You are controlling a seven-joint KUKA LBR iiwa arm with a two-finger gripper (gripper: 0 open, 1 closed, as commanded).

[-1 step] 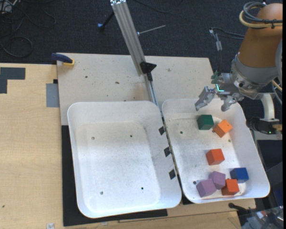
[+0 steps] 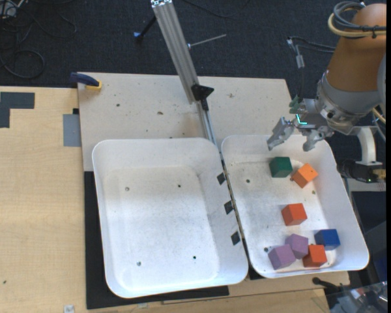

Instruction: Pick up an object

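Observation:
My gripper (image 2: 296,137) hangs over the far edge of the right bin (image 2: 254,194), its two fingers spread open with nothing between them. Just below it in the bin lie a green block (image 2: 281,167) and a light orange block (image 2: 305,175). Further toward the front sits an orange-red block (image 2: 294,214). At the bin's near right corner a blue block (image 2: 327,238), two purple blocks (image 2: 297,244) (image 2: 281,257) and another orange-red block (image 2: 315,255) are clustered together.
The left bin (image 2: 111,175) lies beside the right one, joined by black clips (image 2: 228,207) along the shared rim. A slanted metal bar (image 2: 179,47) crosses the bench behind the bins. A small blue and yellow clamp (image 2: 86,80) sits at the bench's far left corner.

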